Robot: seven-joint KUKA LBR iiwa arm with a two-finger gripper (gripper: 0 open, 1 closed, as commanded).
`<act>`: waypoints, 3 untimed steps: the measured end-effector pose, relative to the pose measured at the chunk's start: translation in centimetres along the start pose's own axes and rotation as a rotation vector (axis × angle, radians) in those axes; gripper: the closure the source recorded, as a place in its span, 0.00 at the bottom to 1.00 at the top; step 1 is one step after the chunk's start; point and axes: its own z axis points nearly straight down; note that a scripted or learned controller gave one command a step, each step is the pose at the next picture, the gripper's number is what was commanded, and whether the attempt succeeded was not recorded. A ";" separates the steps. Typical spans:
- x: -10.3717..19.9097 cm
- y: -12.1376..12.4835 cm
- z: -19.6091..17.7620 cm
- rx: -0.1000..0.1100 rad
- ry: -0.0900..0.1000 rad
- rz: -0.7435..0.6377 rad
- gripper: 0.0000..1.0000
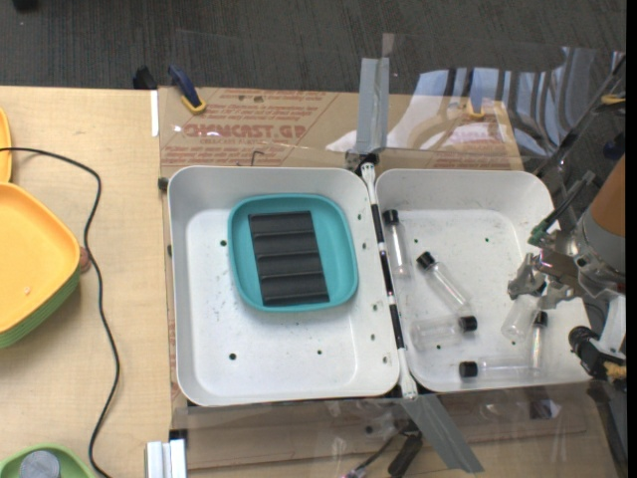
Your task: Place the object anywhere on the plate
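Camera view: fingers point(528, 285) at right edge of right bin point(453, 182), open or closed cannot tell. Clear vials point(441, 279) with black caps lie scattered on bin floor. Teal plate point(343, 257) sits in left bin point(199, 297), carrying black ribbed insert point(289, 258).

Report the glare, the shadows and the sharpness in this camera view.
Camera view: even, soft light; faint shadows inside the left bin; the teal plate is sharp; reflections on a clear panel wash out the top right; the clear tubes barely stand out against the right bin.
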 end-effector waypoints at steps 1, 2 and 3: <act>0.0 0.0 0.0 0.000 0.000 0.000 0.00; -1.4 0.6 -7.7 0.001 -0.002 0.071 0.00; -2.2 1.2 -18.2 0.000 -0.003 0.209 0.00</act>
